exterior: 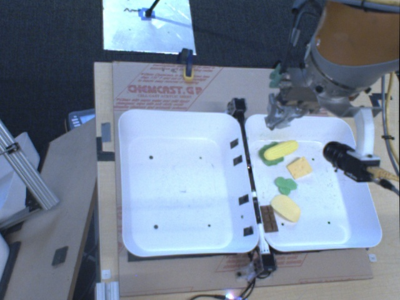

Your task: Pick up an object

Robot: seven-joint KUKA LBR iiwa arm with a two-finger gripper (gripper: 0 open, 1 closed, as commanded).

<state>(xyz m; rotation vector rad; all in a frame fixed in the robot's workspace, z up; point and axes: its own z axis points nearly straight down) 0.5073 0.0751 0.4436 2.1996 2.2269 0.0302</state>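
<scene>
Both bins, the left bin (181,180) and the right bin (325,224), are plain white. In the right one lie a yellow-and-green corn cob (279,150), a pale yellow cheese wedge (299,167), a small green piece (285,184) and a yellow lemon-like piece (286,208). The arm (356,27) is orange above grey, and the board (165,86) under the bins is tan with red lettering.

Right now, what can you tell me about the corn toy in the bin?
The corn is a small toy cob, yellow with a green husk at its left end, and it looks like plastic. It lies on its side, slanting a little upward to the right, near the top of the right bin. Nothing is touching it: the yellow block sits apart to its lower right, and the gripper hangs just above it.
</scene>
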